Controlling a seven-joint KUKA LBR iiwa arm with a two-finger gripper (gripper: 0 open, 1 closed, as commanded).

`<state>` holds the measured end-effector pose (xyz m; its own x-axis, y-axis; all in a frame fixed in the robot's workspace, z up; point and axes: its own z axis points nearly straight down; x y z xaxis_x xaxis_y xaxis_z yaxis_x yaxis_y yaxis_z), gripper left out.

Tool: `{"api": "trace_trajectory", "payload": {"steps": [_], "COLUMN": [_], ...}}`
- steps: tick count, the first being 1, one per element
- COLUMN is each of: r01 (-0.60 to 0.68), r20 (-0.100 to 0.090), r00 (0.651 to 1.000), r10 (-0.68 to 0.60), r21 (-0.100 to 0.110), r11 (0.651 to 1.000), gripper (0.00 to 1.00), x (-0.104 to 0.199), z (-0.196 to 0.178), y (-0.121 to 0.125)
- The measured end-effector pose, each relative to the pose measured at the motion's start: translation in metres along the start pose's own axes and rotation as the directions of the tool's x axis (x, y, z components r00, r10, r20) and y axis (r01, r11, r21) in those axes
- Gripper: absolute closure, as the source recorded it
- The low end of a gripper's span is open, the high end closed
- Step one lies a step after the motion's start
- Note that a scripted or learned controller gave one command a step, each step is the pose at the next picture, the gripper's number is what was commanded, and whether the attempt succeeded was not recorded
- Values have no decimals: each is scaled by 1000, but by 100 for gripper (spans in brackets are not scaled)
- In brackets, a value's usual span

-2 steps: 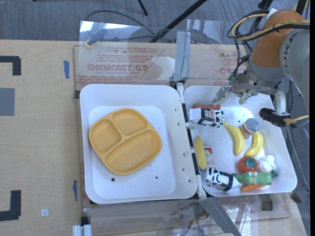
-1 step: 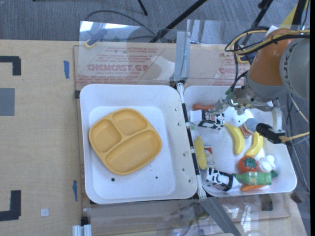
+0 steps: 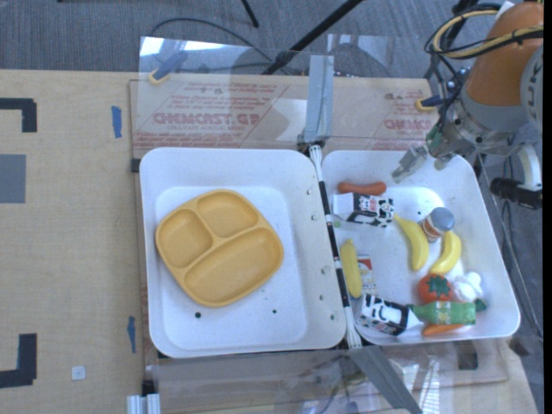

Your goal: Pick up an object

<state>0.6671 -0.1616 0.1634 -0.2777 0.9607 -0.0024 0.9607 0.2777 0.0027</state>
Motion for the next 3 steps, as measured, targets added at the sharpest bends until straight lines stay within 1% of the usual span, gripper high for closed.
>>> {"api": "trace_trajectory", "payload": {"steps": [1,2,3], "r01": [408,404,230], "r20": [-3,-1,0], "r00": [913,915,973], "r10": [-408,-404,-230], "r21": [1,-3,0], "r11": [913,915,973], "gripper": [0,100,100], "x": [-43,-45,-30], "z": [78,67,-33], "y": [-38,-38,-40]}}
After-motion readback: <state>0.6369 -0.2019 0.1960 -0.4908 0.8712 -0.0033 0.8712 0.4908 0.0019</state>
